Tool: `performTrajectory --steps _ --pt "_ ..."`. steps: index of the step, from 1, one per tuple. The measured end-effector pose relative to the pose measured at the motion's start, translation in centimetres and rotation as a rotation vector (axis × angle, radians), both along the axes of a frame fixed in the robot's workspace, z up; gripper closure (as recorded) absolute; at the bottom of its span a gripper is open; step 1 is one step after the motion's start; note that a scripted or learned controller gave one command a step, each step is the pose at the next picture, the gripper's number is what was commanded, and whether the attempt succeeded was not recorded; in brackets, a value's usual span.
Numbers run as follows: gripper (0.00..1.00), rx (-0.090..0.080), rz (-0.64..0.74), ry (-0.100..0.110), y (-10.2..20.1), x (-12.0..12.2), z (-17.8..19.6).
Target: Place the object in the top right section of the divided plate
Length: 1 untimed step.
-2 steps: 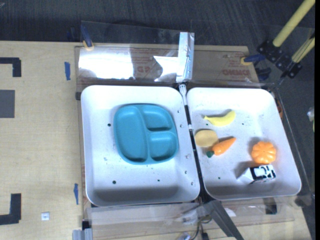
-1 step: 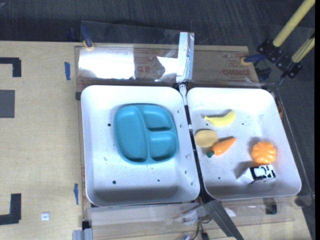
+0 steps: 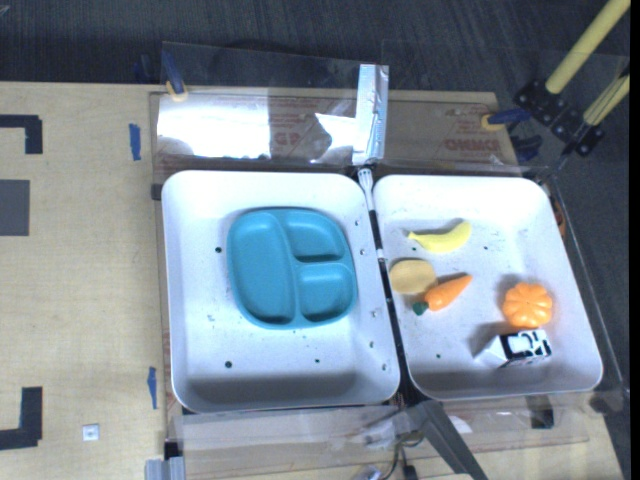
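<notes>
Well, the banana (image 3: 440, 236), carrot (image 3: 446, 291) and pumpkin (image 3: 526, 305) all lie in the right bin (image 3: 470, 363), so a picked toy must go left to the blue plate (image 3: 262, 268) and its far right section (image 3: 315, 236), and I cannot tell how the claw is set.

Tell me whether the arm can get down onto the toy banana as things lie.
Probably yes. The toy banana lies flat and uncovered in the right bin, apart from the yellowish piece and toy carrot below it, with nothing above it.
</notes>
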<state>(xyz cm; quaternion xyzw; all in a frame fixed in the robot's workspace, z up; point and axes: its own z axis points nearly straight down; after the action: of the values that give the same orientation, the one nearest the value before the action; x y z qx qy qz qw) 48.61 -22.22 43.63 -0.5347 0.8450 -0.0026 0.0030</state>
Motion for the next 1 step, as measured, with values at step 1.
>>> performTrajectory --steps 1 --pt "1.00 0.001 0.007 0.000 1.46 1.60 -0.03"
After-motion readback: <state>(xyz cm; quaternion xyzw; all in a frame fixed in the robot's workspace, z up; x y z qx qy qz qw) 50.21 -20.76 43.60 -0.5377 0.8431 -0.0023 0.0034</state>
